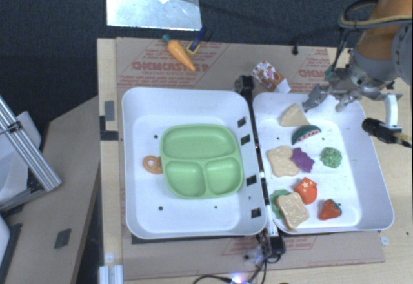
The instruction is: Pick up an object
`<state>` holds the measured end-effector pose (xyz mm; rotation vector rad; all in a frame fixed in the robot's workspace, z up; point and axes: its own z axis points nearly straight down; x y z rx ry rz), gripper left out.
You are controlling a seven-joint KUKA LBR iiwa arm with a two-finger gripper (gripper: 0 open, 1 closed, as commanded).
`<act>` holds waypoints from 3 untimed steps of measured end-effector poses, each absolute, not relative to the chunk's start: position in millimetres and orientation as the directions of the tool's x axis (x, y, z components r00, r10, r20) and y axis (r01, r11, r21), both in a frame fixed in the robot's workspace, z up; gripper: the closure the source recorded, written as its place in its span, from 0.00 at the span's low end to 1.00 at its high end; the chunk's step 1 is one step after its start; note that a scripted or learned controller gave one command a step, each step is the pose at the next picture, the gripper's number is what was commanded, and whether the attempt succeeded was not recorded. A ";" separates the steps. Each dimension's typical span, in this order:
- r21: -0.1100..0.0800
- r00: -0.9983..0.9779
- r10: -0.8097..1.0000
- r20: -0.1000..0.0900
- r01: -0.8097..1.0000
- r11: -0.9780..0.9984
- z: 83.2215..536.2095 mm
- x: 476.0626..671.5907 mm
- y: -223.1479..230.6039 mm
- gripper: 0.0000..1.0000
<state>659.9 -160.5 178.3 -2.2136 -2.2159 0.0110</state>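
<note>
Two grey fingers of the jaws (328, 101) hung spread apart and released over the far edge of the right-hand shallow white bin (371, 166), with nothing between them. Nearest below and to their left lay a pale tan wedge-shaped toy piece (293, 115), close to the fingertips but not touched by them. Further into that bin sat a red-and-green watermelon slice toy (306, 133), a fuzzy green broccoli toy (331, 157), a purple jagged toy (302, 160), a tan bread-slice toy (280, 161), a red-orange toy with a white star (306, 190), a red strawberry-like toy (330, 210) and a tan toast toy (292, 210) resting on something green.

By my reading, the step in hand was the approach: no object had been chosen by contact yet. The next move probably called for shifting the jaws over one piece, most readily the pale wedge, then lowering with the fingers straddling it before closing.

Across the divider, the left-hand shallow white bin (139, 166) held a light green three-compartment plastic tray (200, 160) and a small orange ring (152, 164). An orange carrot toy (180, 54) lay on the tabletop (71, 147) beyond.
</note>
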 end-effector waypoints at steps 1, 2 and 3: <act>0.002 -0.003 1.000 -0.001 1.000 0.003 187.4 663.0 -160.2 0.00; -0.002 -0.002 1.000 0.000 1.000 0.002 129.0 654.9 -158.5 0.00; -0.001 -0.005 1.000 0.000 1.000 0.005 82.5 655.1 -157.8 0.00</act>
